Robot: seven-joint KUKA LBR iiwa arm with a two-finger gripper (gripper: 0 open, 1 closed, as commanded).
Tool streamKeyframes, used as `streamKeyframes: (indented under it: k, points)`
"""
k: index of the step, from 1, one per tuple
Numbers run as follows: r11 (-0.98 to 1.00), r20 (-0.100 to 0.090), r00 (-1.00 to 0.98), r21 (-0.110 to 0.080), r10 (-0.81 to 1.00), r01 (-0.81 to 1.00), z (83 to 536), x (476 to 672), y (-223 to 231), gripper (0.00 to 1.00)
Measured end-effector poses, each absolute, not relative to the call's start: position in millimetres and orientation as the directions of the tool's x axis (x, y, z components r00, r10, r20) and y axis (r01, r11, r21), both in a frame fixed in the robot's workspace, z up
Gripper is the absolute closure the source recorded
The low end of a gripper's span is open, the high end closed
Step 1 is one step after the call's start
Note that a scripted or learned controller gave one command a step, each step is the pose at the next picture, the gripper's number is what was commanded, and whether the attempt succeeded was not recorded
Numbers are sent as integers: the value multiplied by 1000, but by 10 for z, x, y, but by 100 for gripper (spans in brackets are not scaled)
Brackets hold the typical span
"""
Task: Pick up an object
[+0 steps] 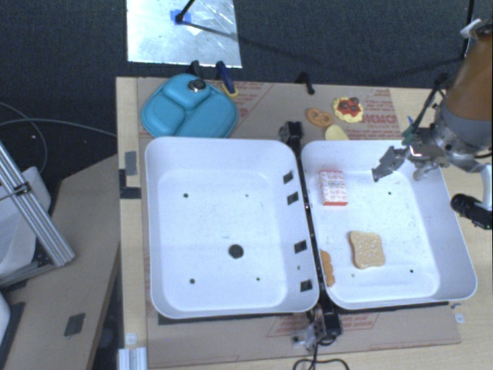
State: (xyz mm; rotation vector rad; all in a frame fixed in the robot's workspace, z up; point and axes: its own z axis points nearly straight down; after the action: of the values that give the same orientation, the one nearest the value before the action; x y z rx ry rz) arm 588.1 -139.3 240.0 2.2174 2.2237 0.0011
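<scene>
Over the right bin's (pixel 454 284) far right corner, the arm (pixel 470 91) is hanging with its gripper (pixel 402 163) above bare bin floor, holding nothing. I honestly can't tell how wide it's set; from this angle the tip is just a dark lump and a pale lump.

Going big to small on what's around: the left bin (pixel 162 299) has only a small dark round thing (pixel 236 251) near its middle. On the bench behind the bins sits a blue divided plate (pixel 190 108) by the left bin's far edge, plus a few toy food bits (pixel 348 108) behind the right bin.

Pickable stuff in the right bin: a slice of toast (pixel 367 249) lying flat toward the near edge, about mid-bin, and a small red and white packet (pixel 333 186) closer to the far left corner. There's also a little brown cookie-looking piece (pixel 326 267) wedged against the left wall, which I'd skip, no room for fingers there.

My pick would be the packet. It's nearest the gripper, well clear of the walls, and has straight sides to pinch. I'd line up across its short width, come straight down centered, and close only once low enough. Toast is the backup, but flat and thin looks easier to skid off.
</scene>
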Motion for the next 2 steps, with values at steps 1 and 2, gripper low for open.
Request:
streamKeyframes:
  k: [1, 2]
  points:
    - [-2, 1, 2, 8, 1000, 1000, 854, 5345, -1459, 0]
    - [0, -12, 1, 29, 1000, 1000, 908, 4927, -852, 0]
